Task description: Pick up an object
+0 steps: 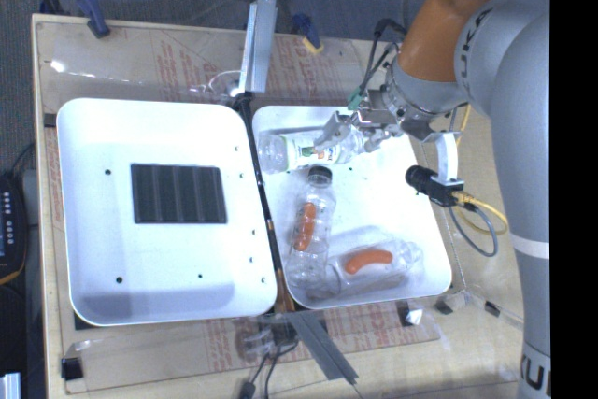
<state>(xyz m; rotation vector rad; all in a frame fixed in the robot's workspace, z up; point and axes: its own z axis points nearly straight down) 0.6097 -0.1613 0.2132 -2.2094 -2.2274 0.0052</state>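
Three clear plastic bottles lie in the right bin [425,229]. One with a green and white label [291,149] lies crosswise at the bin's far end. Another, with a black cap and an orange label [311,224], lies lengthwise near the middle. A third with an orange label [374,262] rests at the near right corner. My gripper [348,137] hangs low over the far end, at the right end of the green-labelled bottle; I cannot tell whether it touches the bottle. The orange-banded wrist [439,37] rises behind it.
The left bin [84,276] holds a dark ribbed rectangular pad [177,193]. A metal bar [257,42] stands at the far junction of the bins. Blue clamps [93,14] [305,29] grip the bench's back edge. A black cylinder with cables [433,184] sticks out below the wrist.
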